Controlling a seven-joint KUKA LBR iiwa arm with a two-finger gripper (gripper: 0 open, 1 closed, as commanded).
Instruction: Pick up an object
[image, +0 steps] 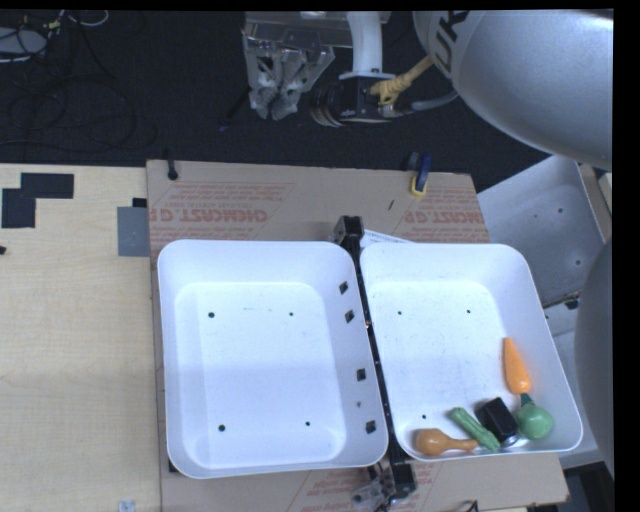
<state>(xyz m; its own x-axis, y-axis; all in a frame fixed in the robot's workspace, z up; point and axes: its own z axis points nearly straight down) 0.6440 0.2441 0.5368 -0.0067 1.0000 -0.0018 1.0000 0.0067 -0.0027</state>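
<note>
- The arm (530, 70) bulks over the table's far right corner, pulled up and back from both bins, so nothing in them is covered and any piece could be chosen.
- The table (70, 330) carries a cardboard sheet (300, 205) under the bins, probably to keep them from sliding when pressed.
- The left bin (170, 300) sits beside the right bin (540, 300), their inner rims touching along the middle and joined there by black clips.
- The gripper (285, 85) hangs above the table's far edge, well apart from the bins; its jaws point down, look slightly parted and grasp nothing.
- The things to pick lie bunched in the right bin's near right corner, likely slid there against the wall, which makes a grasp awkward.
- An orange carrot (516, 367) lies along the right wall, apart from the rest and probably the easiest target.
- A green stick (474, 428) leans against a black block (497, 419).
- An orange gourd (443, 441) rests against the near wall.
- A green ball (536, 420) sits tight in the corner.
</note>
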